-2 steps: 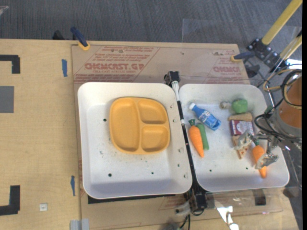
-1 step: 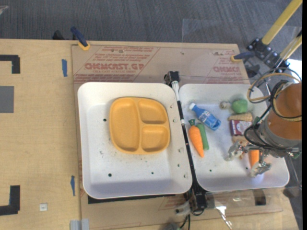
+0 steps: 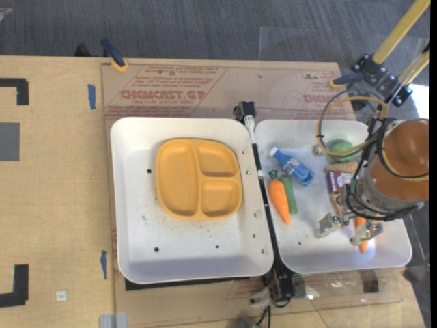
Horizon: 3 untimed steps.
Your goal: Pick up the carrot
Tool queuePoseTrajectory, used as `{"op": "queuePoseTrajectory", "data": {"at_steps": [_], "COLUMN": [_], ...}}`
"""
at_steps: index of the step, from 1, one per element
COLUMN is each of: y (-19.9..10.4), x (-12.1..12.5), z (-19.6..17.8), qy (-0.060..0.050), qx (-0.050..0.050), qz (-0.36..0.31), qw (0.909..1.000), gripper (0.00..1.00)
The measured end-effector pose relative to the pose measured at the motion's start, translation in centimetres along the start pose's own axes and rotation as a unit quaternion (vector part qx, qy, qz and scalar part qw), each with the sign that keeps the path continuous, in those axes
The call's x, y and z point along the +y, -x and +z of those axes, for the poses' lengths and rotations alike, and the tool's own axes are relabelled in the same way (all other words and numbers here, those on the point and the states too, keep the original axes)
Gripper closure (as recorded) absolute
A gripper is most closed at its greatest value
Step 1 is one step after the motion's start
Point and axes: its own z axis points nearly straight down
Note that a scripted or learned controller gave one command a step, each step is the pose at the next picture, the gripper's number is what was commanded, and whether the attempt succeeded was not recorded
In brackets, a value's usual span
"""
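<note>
Although red lettering runs across the cardboard sheet (image 3: pixel 218 87) behind the bins, it appears upside down and too faint to read with confidence. The small blue bottle (image 3: pixel 292 167) carries a white cap, and no label text on it can be made out. A dark red packet (image 3: pixel 338 181) beside the arm is likewise illegible.

The carrot (image 3: pixel 279 200) lies in the right bin (image 3: pixel 389 255), close to the divider between the two bins, pointing toward the near edge, with a green item (image 3: pixel 289 194) touching its right side and the blue bottle just above it. A green round object (image 3: pixel 340 146) sits farther back in the same bin. The left bin (image 3: pixel 130 203) holds an orange sectioned plate (image 3: pixel 199 178).

The gripper (image 3: pixel 345 225) hangs over the near right part of the right bin, well apart from the carrot. Its fingers stand spread apart, with nothing visible between them. A small orange piece (image 3: pixel 364 243) shows just below it; whether it belongs to the tool or lies in the bin cannot be told. Cables loop around the wrist, partly hiding the packet.
</note>
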Motion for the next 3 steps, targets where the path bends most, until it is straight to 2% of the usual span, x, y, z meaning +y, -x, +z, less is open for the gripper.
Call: {"op": "queuePoseTrajectory", "data": {"at_steps": [1, 2, 3], "y": [0.6, 4.0, 3.9], "x": [-0.2, -3.3, -3.1], "z": [-1.2, -27.7, -27.2], "qy": [-0.003, 0.002, 0.009], "qx": [-0.005, 0.001, 0.001], "qz": [0.000, 0.079, 0.080], "qw": [1.0000, 0.9969, 0.9968], "gripper": [1.00, 1.00, 0.00]}}
